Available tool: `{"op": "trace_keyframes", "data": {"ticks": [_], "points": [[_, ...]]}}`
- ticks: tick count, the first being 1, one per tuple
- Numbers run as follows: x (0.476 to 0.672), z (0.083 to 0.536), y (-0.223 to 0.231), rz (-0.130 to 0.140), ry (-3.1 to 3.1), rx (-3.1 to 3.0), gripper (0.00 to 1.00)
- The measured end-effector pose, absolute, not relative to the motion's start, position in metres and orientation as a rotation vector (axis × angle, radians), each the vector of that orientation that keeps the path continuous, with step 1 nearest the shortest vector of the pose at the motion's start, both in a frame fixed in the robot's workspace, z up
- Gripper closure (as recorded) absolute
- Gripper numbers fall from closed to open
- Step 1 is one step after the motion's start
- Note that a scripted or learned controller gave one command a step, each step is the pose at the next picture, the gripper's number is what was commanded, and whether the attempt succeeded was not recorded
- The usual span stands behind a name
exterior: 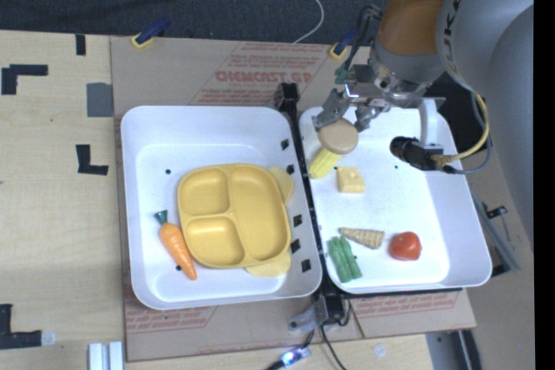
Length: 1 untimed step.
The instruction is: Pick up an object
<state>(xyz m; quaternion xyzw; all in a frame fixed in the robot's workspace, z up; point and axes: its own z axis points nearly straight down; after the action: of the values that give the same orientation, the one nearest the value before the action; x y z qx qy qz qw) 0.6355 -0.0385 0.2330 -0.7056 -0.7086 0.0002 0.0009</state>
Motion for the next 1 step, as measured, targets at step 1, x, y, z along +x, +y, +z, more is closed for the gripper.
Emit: {"op": "trace_keyframes", "data": {"ticks": [1], "points": [[0.6388, 0.2299, -0.0389, 0.002, -2.223, -2.218, 1.00]]}}
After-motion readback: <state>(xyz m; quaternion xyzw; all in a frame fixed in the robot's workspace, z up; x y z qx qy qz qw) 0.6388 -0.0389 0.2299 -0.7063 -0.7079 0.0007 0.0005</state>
